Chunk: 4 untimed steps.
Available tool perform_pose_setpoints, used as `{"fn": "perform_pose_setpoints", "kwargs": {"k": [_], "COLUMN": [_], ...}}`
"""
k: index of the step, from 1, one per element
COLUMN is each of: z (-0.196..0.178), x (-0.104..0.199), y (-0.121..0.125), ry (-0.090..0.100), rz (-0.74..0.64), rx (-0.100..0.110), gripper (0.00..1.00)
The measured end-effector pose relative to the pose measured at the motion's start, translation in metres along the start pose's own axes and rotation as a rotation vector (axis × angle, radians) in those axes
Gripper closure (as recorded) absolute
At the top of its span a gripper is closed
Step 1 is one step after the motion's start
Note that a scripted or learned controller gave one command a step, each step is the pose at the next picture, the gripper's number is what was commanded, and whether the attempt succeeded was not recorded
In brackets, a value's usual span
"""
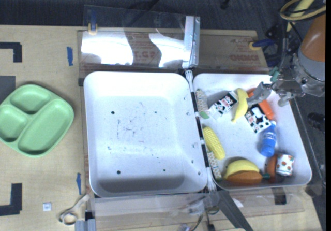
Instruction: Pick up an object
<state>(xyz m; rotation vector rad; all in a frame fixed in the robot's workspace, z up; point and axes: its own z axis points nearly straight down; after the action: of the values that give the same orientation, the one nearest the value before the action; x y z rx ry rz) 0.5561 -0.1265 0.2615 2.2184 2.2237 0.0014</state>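
glossy white plastic bins (137,82); matt wood bench (39,43).

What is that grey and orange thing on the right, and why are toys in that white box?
That is a robot arm, photographed by a camera looking down from above. At its end is a gripper, like a two-finger hand, hovering over the right bin. It is trying to pick up a toy, and I see nothing between its fingers. In that bin lie a banana, a corn cob, two black-and-white cow-patterned toys, a blue bottle and more play food. The left bin sits beside it, and a green divided plate rests on the bench.
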Motion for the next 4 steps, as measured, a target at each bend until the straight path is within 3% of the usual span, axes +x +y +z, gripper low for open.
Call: {"fn": "perform_pose_setpoints", "kwargs": {"k": [1, 2, 3, 4], "z": [0.102, 0.175, 0.164, 0.128], "x": [-0.044, -0.073, -0.074, -0.097], "y": [0.017, 0.004, 0.005, 0.021], "ry": [0.0, 0.001, -0.001, -0.003], "rz": [0.032, -0.203, -0.2, -0.614], "rx": [0.0, -0.003, -0.008, -0.005], "gripper": [0.0, 0.0, 1.0, 1.0]}}
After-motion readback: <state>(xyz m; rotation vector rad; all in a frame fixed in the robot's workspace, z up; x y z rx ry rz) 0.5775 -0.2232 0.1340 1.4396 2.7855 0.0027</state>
